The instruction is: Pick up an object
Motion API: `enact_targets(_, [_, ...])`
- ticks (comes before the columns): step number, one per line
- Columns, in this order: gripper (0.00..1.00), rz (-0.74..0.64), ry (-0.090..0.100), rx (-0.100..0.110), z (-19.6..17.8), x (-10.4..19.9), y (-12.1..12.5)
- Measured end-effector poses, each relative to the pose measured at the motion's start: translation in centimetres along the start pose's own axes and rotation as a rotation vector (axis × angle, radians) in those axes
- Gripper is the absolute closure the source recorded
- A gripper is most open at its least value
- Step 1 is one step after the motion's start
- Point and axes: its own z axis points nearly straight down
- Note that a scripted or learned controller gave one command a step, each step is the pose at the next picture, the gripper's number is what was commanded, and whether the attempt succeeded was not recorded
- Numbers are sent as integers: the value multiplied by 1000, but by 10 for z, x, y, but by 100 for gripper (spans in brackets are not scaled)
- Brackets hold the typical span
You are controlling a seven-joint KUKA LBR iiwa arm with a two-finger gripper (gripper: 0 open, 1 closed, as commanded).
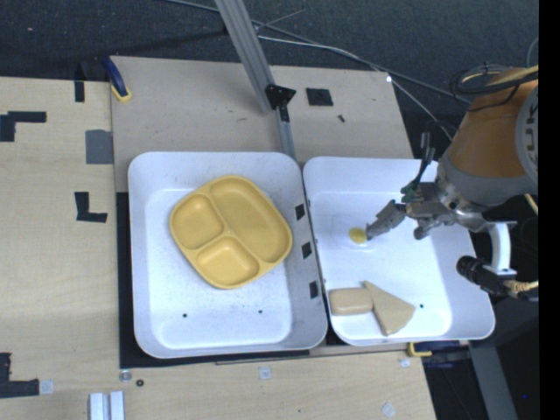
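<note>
**Operator:** While the arm hangs over the right bin [398, 171], I'm reading everything off the small yellow piece [358, 235] on that bin's floor. The gripper [382, 226] sits just to the right of that piece and a touch toward the bin's far rim, its dark tip slanting down at it.

**Spotter:** Touching it?

**Operator:** Can't call that. The tip ends right beside the piece, maybe brushing it, but nothing is lifted. The piece looks like a round blob, so I see no long axis to line up on.

**Spotter:** And the jaws, released or clenched?

**Operator:** I cannot tell. From this slant the tip reads as one dark wedge, so I can't say whether there's any gap. I won't claim it's grasping anything.

**Spotter:** Other candidates?

**Operator:** Two tan wedges [372, 304] lie nearer the front rim than the yellow piece, well apart from it. Left of the piece, across the divider, the yellow divided plate [230, 230] rests in the left bin [144, 261].

**Spotter:** So which one?

**Operator:** My guess is the yellow piece; it's nearest the tip, a short nudge left and down.
</note>
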Motion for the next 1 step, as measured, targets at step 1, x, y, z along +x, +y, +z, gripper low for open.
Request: enact_targets(1, [0,2,0,5,59,-2,-10])
